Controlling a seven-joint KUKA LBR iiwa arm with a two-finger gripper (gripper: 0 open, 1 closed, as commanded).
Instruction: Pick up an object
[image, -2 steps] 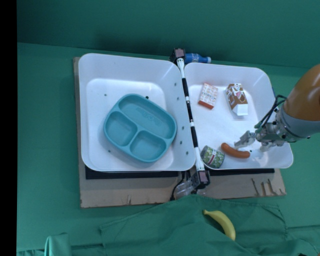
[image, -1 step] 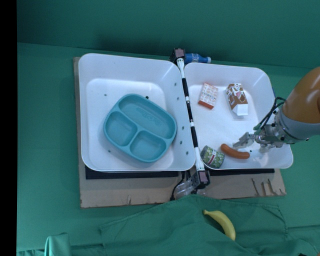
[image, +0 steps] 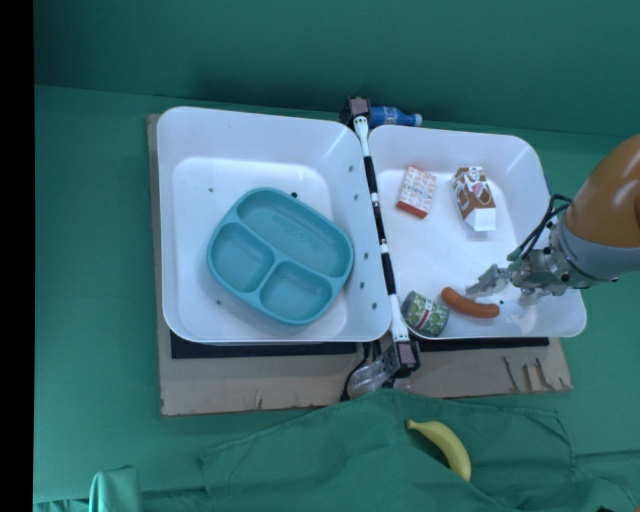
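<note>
In the right bin (image: 520, 160) lie a red-orange sausage (image: 469, 302), a green-labelled can (image: 426, 313) on its side, a small red and white packet (image: 417, 191) and a brown and white carton (image: 474, 198). My gripper (image: 497, 286) reaches in from the right and hovers just right of the sausage's right end. Its fingers (image: 486, 281) are spread apart with nothing between them.
The left bin (image: 190, 150) holds a teal divided plate (image: 280, 256). A blue bottle (image: 392, 117) lies behind the bins. A banana (image: 444, 444) rests on the green cloth in front. A black and white divider bar (image: 376, 215) runs between the bins.
</note>
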